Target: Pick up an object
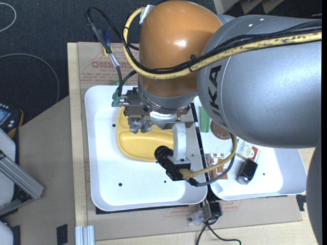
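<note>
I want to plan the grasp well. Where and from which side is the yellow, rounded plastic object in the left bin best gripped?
Probably from above, across the narrower bare part of the yellow, rounded plastic object near its left edge. It lies flat in the left white bin, the arm hides its right part, and its rounded top may slip.

Yellow rounded object [137, 144], smooth and glossy, lies flat in the left bin [102, 162], toward its upper middle; the arm covers its top edge.
</note>
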Action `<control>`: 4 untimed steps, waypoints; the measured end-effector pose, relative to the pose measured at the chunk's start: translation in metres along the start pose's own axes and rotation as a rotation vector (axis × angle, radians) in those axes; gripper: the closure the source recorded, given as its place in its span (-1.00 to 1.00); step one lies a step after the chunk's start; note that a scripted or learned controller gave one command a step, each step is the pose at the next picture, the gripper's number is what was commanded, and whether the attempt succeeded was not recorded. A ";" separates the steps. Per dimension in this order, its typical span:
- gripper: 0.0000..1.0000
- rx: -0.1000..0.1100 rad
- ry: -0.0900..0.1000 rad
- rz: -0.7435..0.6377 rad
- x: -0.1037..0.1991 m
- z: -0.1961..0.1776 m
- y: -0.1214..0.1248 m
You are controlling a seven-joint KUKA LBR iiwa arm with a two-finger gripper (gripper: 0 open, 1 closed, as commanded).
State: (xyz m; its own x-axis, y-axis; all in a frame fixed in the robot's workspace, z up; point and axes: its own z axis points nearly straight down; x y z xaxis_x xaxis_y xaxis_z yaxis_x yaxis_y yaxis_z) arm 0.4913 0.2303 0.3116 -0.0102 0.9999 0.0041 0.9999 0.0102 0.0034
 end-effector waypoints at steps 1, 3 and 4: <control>1.00 -0.003 -0.001 0.008 -0.005 -0.067 -0.012; 1.00 0.014 -0.008 0.019 -0.162 0.031 -0.015; 1.00 -0.011 -0.003 0.011 -0.179 -0.083 -0.012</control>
